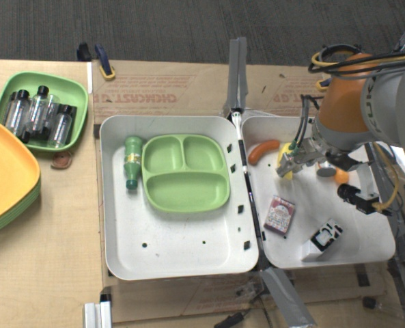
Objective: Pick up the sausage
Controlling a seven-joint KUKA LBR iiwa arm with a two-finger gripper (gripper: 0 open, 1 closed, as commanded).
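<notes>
The sausage (263, 150) is orange-red and lies near the far left corner of the right bin (366, 251), close to the wall between the two bins. My gripper (287, 167) hangs low over the bin just right of the sausage's right end, its tip right against a small yellow object (285, 157). The sausage lies flat on the bin floor, apart from the gripper.
The right bin also holds a small pink-and-white packet (280, 215), a black-and-white object (326, 236) and an orange item (343, 176) under the arm. In the left bin (182, 251) are a green divided plate (186, 172) and a green bottle (132, 161).
</notes>
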